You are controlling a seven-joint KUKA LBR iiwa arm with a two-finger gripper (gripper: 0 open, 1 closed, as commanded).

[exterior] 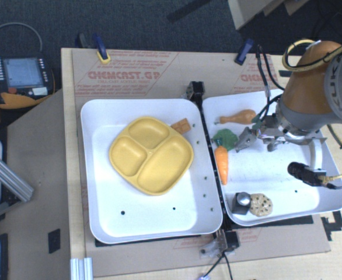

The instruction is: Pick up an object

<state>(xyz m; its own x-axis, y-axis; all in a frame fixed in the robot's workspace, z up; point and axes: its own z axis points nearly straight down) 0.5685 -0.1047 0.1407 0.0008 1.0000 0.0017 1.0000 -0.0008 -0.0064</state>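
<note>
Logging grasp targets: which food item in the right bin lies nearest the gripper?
The green broccoli, just left of the gripper; the carrot, drumstick and cookie lie farther off.

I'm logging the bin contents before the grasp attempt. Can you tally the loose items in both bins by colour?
Yellow: 1, divided plate
Orange: 1, carrot
Green: 1, broccoli
Tan or brown: 3, drumstick, cookie, block
Grey: 1, round piece
Total: 7

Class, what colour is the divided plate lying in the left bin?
Yellow: the three-compartment plastic plate shows plainly in the camera view.
</note>
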